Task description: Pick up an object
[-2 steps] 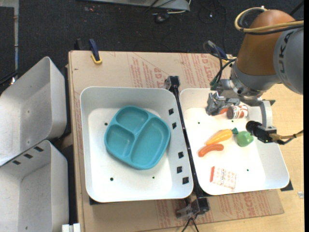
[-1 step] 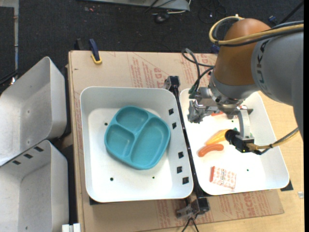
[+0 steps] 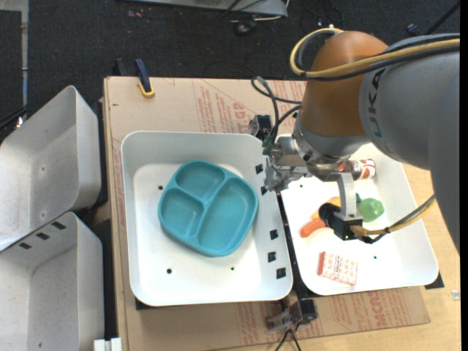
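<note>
Gripper [image 3: 294,170] sits low over the top-left corner of the right bin [image 3: 398,273], close to the wall it shares with the left bin [image 3: 146,273]. Open or closed: can't tell, the wrist blocks the view. Nothing visibly held.

Pickable items, all in the right bin:
- orange piece [image 3: 313,229]: small, elongated, carrot-like, lying flat mid-bin, below the gripper. Its right end is hidden behind robot hardware.
- green object [image 3: 371,209]: small, rounded, bright green, just right of the orange piece.
- red-and-white can [image 3: 363,169]: on its side near the bin's top edge, partly hidden by the arm.
- white card [image 3: 338,268]: flat, rectangular, with red print, lying slightly skewed near the bottom edge, apart from the rest.

The left bin holds a teal divided plate [image 3: 208,207] with three compartments, roughly centred and rotated a bit. Both bins rest on a brown cardboard-covered worktop [image 3: 190,97].
</note>
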